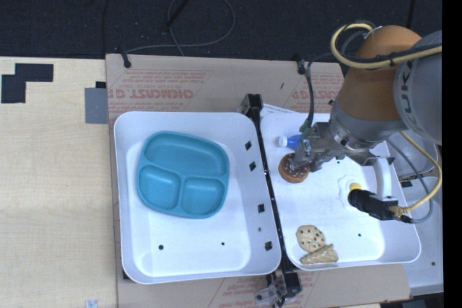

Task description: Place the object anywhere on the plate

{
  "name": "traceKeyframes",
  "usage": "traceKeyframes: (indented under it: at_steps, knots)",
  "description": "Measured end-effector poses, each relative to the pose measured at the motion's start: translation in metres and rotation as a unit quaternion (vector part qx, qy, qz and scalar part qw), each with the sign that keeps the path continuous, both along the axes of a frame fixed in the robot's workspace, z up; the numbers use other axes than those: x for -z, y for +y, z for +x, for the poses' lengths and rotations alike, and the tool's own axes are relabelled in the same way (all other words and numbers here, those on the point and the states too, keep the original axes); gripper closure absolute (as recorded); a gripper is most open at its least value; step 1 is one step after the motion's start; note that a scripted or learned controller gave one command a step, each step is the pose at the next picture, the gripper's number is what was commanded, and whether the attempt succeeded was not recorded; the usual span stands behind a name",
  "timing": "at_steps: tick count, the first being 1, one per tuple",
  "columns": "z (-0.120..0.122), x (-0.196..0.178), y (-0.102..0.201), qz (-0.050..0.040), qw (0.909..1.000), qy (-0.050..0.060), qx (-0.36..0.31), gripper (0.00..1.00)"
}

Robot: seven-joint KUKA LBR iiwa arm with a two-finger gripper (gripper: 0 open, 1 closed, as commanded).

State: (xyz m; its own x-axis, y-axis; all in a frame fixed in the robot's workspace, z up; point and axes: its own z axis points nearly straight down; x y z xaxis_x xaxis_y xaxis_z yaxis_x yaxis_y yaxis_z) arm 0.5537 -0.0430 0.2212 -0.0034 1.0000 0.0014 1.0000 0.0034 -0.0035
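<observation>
The camera looks down on two white bins on the table [50, 177]. The left bin [137, 249] holds a blue plate [183, 174] with three compartments, in the upper left part of that bin. The right bin [404, 245] sits just beside it, in the right half of the frame.

The arm [379, 94] comes in from the right, and the gripper [302, 155] is low in the upper left part of the right bin. It is right over a brown round donut [293, 172]; I cannot tell if it touches or holds it, and I cannot tell if the gripper is spread or pressed together. A small blue and white thing [287, 141] lies just above the gripper. Near the lower edge of this bin lie a cookie [310, 234] and a tan chip [320, 254], touching each other. The donut is in the right bin, well apart from the plate.
</observation>
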Motion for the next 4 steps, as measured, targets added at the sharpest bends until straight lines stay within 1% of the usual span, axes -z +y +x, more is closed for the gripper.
traceKeyframes:
  at_steps: [2, 3, 4]
  knots:
    - [0.018, 0.016, 0.104, 0.0000, 1.0000, 0.000, -0.001, 1.00]
    - [0.036, 0.016, 0.151, 0.0001, 1.0000, 0.000, 0.000, 1.00]
    - [0.048, 0.011, 0.200, -0.0001, 1.0000, -0.001, 0.000, 1.00]
